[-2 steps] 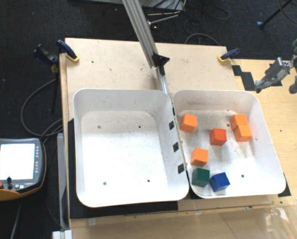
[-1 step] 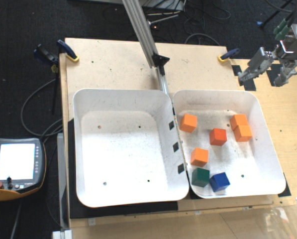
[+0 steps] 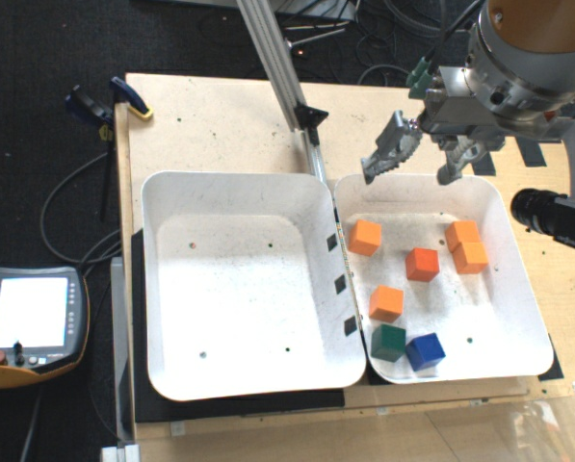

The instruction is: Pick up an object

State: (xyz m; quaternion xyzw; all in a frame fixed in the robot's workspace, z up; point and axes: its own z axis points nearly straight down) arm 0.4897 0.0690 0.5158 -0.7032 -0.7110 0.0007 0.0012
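Small coloured cubes are what I have to choose from, and all six lie in the right-hand shallow white bin (image 3: 528, 296), lower right of the frame. An orange cube (image 3: 365, 237) sits nearest the bin's upper left corner, a red-orange cube (image 3: 423, 264) is at the middle, and a pair of orange cubes (image 3: 467, 245) sit touching each other toward the upper right. Lower down I see another orange cube (image 3: 386, 302), then a dark green cube (image 3: 389, 342) and a blue cube (image 3: 425, 350) just beside each other at the bottom edge.

My gripper (image 3: 418, 166) hangs over the far rim of that bin, at the upper right of the frame, above and clear of every cube. Its fingers are spread wide, nothing between them: the left one (image 3: 391, 152) slants down toward the bin's upper left corner, the other (image 3: 457, 162) points down near the rim above the orange pair. The orange cube lies just below the left finger's tip in the frame; the rest are further down.

The grey arm with its orange band (image 3: 542, 8) comes in from the top right corner, wrist tilted down toward the surface (image 3: 210, 133).

The left-hand white bin (image 3: 239, 277) fills the frame's middle.
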